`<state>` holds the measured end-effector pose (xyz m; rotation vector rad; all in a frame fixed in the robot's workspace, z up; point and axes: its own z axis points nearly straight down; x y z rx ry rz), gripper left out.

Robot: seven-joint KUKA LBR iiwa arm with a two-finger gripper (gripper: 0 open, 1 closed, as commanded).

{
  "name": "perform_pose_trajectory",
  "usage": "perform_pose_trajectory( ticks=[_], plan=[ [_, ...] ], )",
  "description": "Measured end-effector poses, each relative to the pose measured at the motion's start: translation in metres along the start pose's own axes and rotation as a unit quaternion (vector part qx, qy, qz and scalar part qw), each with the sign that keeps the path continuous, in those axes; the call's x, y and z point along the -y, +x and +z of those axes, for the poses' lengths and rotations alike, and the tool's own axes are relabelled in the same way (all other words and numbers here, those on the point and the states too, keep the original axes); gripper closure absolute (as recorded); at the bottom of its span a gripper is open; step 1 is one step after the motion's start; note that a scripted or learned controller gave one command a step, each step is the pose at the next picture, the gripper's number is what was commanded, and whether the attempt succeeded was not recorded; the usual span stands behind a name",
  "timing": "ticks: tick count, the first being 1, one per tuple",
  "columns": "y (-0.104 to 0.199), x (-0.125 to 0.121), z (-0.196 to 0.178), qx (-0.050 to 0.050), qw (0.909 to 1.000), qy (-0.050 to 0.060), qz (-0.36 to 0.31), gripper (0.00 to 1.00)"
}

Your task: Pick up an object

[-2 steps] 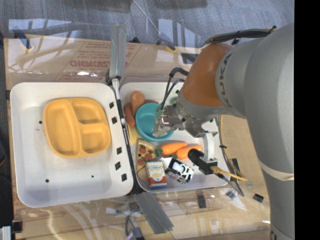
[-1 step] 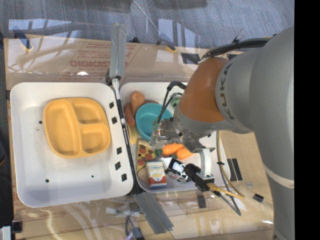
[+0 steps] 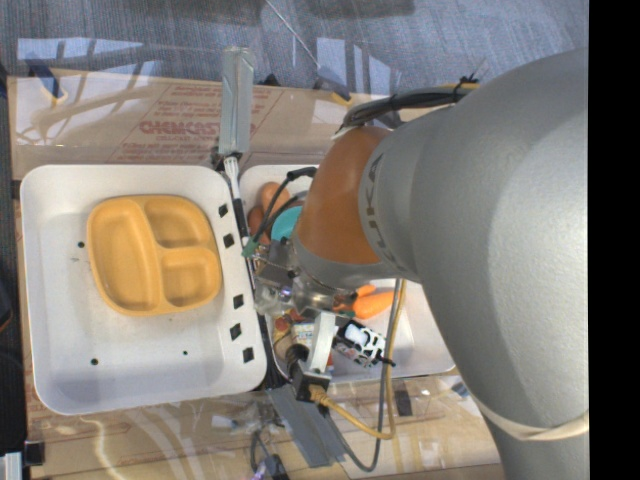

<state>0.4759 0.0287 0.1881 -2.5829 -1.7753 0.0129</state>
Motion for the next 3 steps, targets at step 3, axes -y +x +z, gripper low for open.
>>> perform_pose_trajectory(
  ticks=[3],
  plan=[
    [0.015,0.006,0.000,0.000,0.9484,0.001,0.317,1.00]
  ],
)
